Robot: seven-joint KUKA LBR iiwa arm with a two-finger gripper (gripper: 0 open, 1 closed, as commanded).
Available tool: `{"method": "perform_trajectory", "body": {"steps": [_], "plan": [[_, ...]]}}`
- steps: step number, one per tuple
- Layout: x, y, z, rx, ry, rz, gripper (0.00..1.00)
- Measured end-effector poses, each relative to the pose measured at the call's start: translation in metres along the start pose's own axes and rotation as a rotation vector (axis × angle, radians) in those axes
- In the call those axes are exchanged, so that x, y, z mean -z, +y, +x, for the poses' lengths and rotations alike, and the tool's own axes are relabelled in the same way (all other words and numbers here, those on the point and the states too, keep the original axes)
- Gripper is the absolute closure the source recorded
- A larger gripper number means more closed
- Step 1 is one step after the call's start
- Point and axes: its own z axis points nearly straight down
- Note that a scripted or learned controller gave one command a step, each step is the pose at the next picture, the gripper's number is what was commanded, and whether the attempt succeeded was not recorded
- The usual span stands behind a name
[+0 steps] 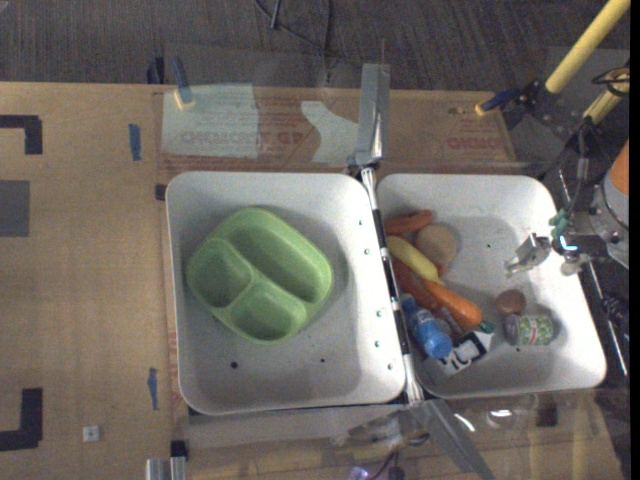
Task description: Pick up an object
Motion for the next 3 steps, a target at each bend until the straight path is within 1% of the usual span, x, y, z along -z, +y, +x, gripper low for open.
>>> {"method": "perform_trajectory", "body": {"steps": [1, 2, 3], "plan": [[-0.121, -0.029, -0.026, -0.036, 0.002, -0.004, 0.0], [-0.128, 0.028, 0.002, -0.028, -0.003, -0.01, 0.0], [-0.129, 0.095, 0.024, -0.092, -0.003, -0.008, 0.0]]}}
